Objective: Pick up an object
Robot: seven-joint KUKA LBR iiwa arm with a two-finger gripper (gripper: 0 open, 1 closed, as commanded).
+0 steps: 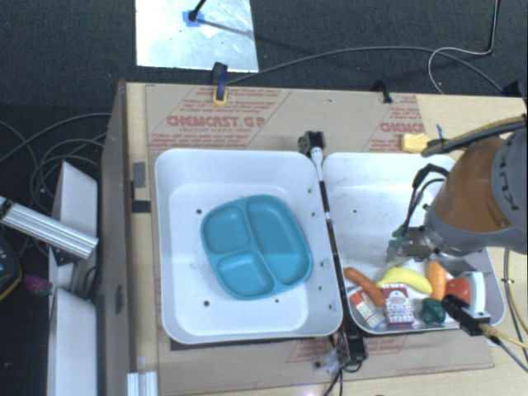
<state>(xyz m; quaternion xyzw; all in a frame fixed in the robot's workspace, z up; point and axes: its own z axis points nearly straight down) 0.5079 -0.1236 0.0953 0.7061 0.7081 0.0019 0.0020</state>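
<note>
A cluster of small toy foods crowds the near edge of the right shallow white bin (pixel 363 180): a yellow plastic banana (pixel 410 279), an orange carrot-shaped piece (pixel 363 284), a small red-and-white carton (pixel 398 304), a dark green lump (pixel 432 311) and an orange-and-red piece (pixel 438 278) lie packed together, most of them touching, pressed toward the bin's front wall and right corner. The banana sits just behind the carton, with the carrot to its left near the divider between the bins.

The grey arm's hand (pixel 406 245) hangs just above and behind the banana, dark and blurred against the white floor; whether its fingers are apart or together cannot be told, and nothing is seen between them. The arm's orange band (pixel 470 190) bulks over the bin's right side, covering much of that wall.

Open room lies behind the cluster: the far half of the right bin's floor is bare white. In the left shallow white bin (pixel 186 180) a blue three-compartment plastic tray (pixel 256 244) rests near the middle, turned at a slant, with bare floor all round it and well apart from every wall.

Both bins stand side by side on the cardboard-covered desk (pixel 247 114), their inner rims touching. A yellow clamp (pixel 219 85) sits at the desk's far edge, and black cables (pixel 462 56) trail across the dark floor beyond.
</note>
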